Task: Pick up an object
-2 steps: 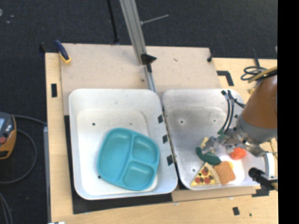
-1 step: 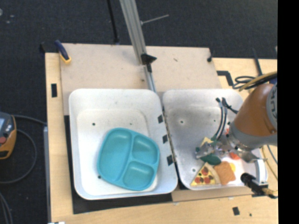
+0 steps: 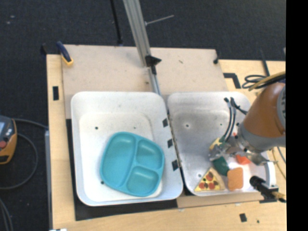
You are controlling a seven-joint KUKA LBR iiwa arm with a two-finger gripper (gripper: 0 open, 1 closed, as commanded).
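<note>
Turquoise plate (image 3: 132,163), split into three compartments, lies in the left bin (image 3: 82,105); the right bin (image 3: 192,109) has the arm (image 3: 264,117) reaching over it from the right; the gripper (image 3: 220,152) is low near that bin's front right corner, just above a dark green object (image 3: 222,166); whether it has hold of anything I cannot tell; a pizza slice (image 3: 210,181) lies at the front rim, an orange block (image 3: 235,179) just beside it, a small red piece (image 3: 243,160) close behind.
</note>
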